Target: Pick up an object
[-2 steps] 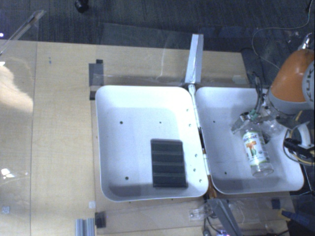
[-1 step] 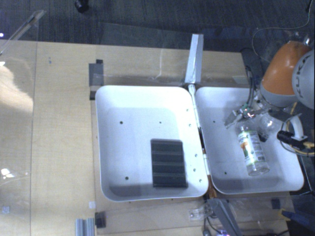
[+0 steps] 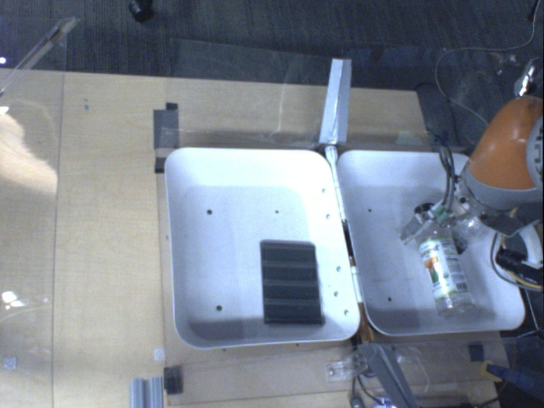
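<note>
Objects for picking lie in the two white bins, taken here in relation to the metal divider [image 3: 335,102] that stands upright at the far edge where the bins meet. Left of the divider sits the left bin [image 3: 191,194], and on its floor, toward the near side and a little left of the divider's line, lies a black ribbed block [image 3: 291,282], flat, with its long side running from far to near; it touches neither wall. Small dark holes dot the bin floor around it. Right of the divider sits the right bin [image 3: 374,177], its inner wall pressed close against the left bin's. In this bin, well to the right of the divider and toward the near side, a clear plastic bottle [image 3: 444,274] with a green and orange label lies on its side, its cap end pointing to the far side. The gripper [image 3: 439,218] hangs just over the bottle's cap end, below the arm's orange band [image 3: 507,148], which reaches in at the right of the divider. Glare and clear plastic blur the fingertips, so whether they are spread or closed on the bottle cannot be told.
</note>
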